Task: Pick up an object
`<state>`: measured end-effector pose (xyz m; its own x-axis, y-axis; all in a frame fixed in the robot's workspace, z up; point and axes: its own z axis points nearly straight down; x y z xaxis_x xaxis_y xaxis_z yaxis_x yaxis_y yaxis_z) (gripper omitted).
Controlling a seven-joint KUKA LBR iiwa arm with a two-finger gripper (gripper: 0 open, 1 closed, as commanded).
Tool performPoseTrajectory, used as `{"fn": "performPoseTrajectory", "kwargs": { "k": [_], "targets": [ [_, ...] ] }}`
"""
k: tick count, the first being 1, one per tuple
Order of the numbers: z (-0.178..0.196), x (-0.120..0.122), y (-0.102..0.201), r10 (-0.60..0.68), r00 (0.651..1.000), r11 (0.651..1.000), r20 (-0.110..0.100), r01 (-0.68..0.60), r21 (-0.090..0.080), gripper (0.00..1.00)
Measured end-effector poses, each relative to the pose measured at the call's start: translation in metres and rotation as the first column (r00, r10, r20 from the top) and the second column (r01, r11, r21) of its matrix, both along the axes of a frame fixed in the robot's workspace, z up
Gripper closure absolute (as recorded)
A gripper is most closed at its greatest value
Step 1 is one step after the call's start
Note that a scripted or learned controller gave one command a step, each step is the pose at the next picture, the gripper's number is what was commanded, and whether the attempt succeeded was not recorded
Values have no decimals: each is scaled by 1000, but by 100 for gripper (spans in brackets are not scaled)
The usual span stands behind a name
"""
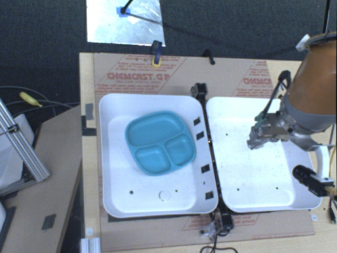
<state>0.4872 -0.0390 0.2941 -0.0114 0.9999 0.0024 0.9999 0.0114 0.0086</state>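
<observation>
Blue tray lies in left bin; pincer at 3 o'clock over right bin; grip state indeterminable.

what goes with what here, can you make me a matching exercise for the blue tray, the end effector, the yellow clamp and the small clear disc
Things:
1. blue tray
2. end effector
3. yellow clamp
4. small clear disc

Places:
A. on the cardboard's far edge, beyond the bins
B. middle of the left bin
C. over the right bin
D. near edge of the left bin's floor

Pairs: 1-B, 2-C, 3-A, 4-D
</observation>
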Motion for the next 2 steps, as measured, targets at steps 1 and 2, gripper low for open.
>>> {"fn": "performPoseTrajectory", "kwargs": {
  "k": [1,2],
  "targets": [
    [-50,-1,71,-1,1000,1000,-11,1,0,100],
    [-34,-1,142,1,1000,1000,-7,-1,1,100]
  ]
}}
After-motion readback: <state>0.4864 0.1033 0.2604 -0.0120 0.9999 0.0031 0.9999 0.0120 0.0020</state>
